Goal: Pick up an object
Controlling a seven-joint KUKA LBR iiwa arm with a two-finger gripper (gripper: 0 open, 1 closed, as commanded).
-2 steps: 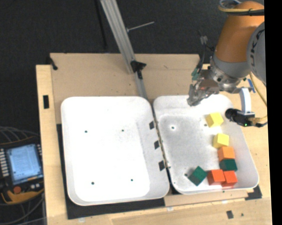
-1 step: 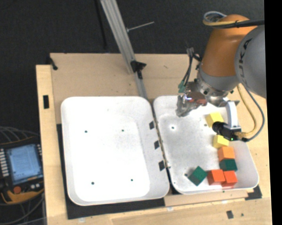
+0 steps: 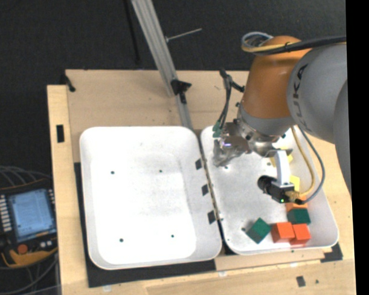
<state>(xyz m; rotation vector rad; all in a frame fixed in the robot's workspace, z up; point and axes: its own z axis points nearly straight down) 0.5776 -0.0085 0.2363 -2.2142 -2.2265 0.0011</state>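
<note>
Grey metal jaws [image 3: 224, 151] of mine hang at the upper left corner of the right bin [image 3: 236, 239], near the divide between the two bins; whether they are spread or pressed together I cannot tell from here. Nothing is seen between them. The objects lie well apart from me, along the near edge of this bin: a green block [image 3: 257, 230], two orange blocks [image 3: 291, 232], another green block [image 3: 299, 215]. I judge I am in the approach step. Next I must travel toward one block and come down over it.
</note>
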